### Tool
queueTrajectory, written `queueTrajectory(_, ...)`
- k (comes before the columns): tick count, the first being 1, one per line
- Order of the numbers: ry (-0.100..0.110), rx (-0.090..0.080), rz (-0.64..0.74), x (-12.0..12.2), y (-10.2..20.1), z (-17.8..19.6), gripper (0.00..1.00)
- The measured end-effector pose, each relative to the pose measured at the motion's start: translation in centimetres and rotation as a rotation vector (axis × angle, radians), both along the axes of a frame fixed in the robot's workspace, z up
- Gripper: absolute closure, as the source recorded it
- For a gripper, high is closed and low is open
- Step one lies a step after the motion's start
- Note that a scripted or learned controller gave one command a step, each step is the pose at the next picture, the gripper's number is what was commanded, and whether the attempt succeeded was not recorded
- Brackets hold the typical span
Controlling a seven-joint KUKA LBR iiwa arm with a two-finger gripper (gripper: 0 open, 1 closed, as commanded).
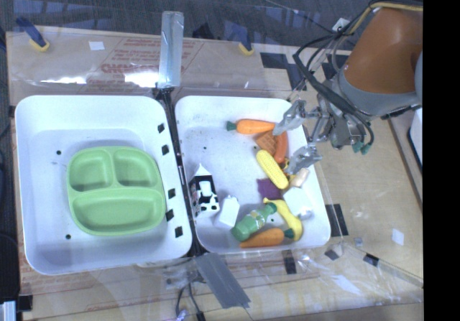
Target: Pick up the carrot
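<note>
An orange carrot (253, 126) with a green tip lies near the back of the right bin (215, 115). A second orange carrot-like piece (264, 238) lies at the bin's front, under a green bottle (253, 225). My gripper (298, 140) hangs over the bin's right side, just right of the back carrot. Its two fingers (290, 119) are spread apart with nothing between them. Below the fingers lie a yellow corn cob (272, 169) and a brown-orange piece (274, 143).
The left bin holds a green divided plate (115, 190). The right bin also holds a banana (289, 217), a purple piece (268, 187), a black-and-white cow toy (205, 194) and a white block (228, 211). Cables (316, 54) loop from the arm at the right.
</note>
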State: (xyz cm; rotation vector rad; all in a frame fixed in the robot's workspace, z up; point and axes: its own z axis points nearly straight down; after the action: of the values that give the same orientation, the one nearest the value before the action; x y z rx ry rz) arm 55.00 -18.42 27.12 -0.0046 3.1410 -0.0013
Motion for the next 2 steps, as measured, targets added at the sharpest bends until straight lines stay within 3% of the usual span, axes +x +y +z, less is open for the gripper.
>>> queueTrajectory(1, 0.008, 0.003, -0.086, 5.6, 0.0, -8.5, 0.00)
queueTrajectory(2, 0.004, 0.001, -0.163, 6.1, -0.4, -18.1, 0.00)
